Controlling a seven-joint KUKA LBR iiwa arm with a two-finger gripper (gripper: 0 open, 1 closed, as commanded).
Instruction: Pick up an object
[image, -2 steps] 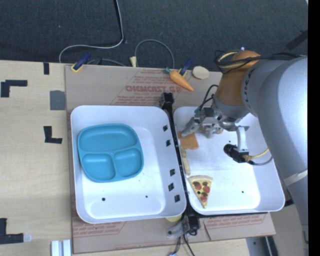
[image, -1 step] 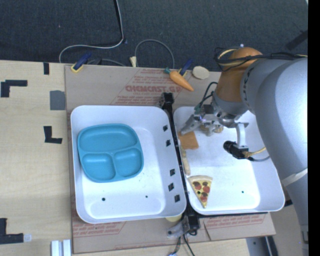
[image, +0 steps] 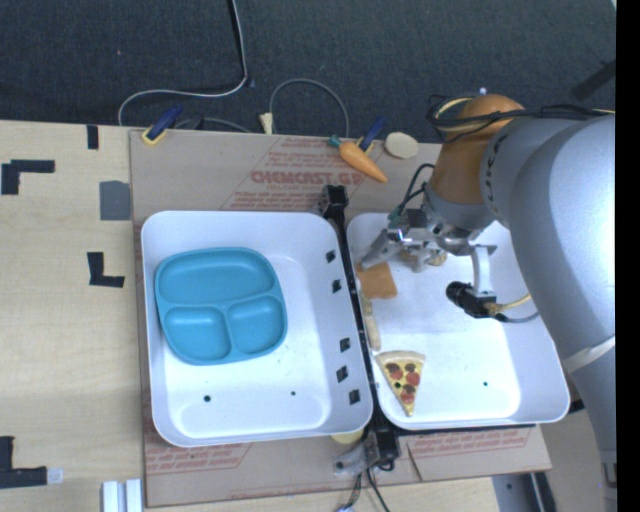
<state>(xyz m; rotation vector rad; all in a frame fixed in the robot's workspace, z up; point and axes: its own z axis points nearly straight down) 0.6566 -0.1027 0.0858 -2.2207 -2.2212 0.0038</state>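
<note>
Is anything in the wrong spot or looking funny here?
Yes. A toy carrot and a pale round piece lie on the cardboard behind the bins, outside both. In the right bin, a pizza slice lies near the front. The blue plate in the left bin looks fine.

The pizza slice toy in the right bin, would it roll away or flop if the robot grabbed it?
The small triangular toy pizza slice lies flat on the floor of the right white bin, so it probably won't roll. It looks thin, so gripping its edges may be tricky. It keeps a crisp triangle shape, so it is likely stiff rather than floppy, and probably light.
</note>
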